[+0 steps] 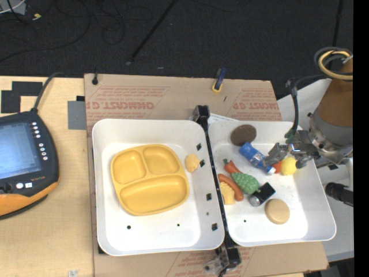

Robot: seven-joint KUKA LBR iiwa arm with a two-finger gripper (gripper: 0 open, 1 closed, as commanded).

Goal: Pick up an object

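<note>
- Right now the claw (286,154) sits low over the right bin's (323,224) far-right part, arm coming in from the right w/ the orange band up top.
- Claw state: can't tell how it's set; dark metal parts blur together there, and nothing is clearly seen gripped.
- Closest to the claw: a small yellow ball (288,166), touching or just under the claw's tip, w/ a bit of red/orange beside it. Can't tell if it's actual contact.
- Blue tube-like object (255,156) lies just left of the claw, tilted, near it, poss. touching at its lower end.
- Other stuff in the right bin: brown round lump (243,134) at the far side; orange carrot-ish piece (230,167); green bumpy toy (245,183) mid-bin; yellow chunk (227,194) by the left wall; black block (263,193); tan disc (278,211) near the front.
- Left bin (115,229) holds a yellow divided plate (150,178) and a small pale-yellow piece (192,163) by its right side.
- Both bins rest on cardboard on the table (34,235); a pendant w/ a screen (23,160) lies far left.
</note>
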